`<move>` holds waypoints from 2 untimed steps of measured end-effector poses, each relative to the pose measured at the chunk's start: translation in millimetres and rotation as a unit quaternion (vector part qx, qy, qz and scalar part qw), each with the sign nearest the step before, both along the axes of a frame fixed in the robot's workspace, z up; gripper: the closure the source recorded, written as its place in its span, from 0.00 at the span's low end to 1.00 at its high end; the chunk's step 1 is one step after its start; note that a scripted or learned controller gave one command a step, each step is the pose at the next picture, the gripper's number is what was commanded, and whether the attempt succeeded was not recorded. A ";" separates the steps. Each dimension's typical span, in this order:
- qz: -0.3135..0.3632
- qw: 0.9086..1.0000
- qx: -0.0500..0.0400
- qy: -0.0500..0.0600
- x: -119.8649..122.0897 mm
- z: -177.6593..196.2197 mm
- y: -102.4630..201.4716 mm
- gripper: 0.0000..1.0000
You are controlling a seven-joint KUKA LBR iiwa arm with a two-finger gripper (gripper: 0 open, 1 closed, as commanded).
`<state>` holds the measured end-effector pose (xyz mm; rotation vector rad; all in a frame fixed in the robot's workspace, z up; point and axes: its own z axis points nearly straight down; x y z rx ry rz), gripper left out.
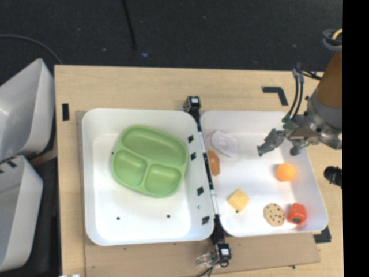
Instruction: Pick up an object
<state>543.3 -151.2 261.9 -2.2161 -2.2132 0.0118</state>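
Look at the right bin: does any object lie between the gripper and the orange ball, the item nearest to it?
Nothing visible does. The gripper hangs over the right bin, and the orange ball sits just below it in the view with only bare white floor between. The cookie and red pepper lie farther down.

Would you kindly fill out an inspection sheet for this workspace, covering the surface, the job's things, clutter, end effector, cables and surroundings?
Surface: light wooden bench bearing two shallow white bins, left bin and right bin.
Job's things: right bin holds an orange ball, red pepper-like toy, round chocolate-chip cookie, yellow cheese-like wedge, clear plastic item and orange piece by the divider.
Clutter: green three-compartment plate in left bin.
End effector: end effector open above right bin, holding nothing.
Cables: dark cable on the floor.
Surroundings: white containers left of bench.
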 end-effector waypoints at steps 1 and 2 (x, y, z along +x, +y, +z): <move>0.002 1.000 -0.001 -0.007 2.2 7.0 0.3 0.00; 0.001 1.000 -0.001 -0.004 2.0 -45.5 9.8 0.00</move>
